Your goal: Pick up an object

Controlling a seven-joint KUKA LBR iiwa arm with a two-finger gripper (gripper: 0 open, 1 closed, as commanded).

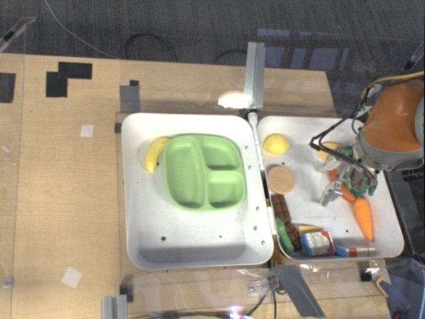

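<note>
Right bin (302, 128) — carrot (363, 219) just beside end effector (337, 190)

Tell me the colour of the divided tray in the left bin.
Light green divided plastic tray, best seen in the camera view.

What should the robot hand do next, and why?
Probably drop a little lower toward the carrot. The gripper hangs in the right bin just beside the carrot's top end, and nothing shows between its fingers yet.
</note>
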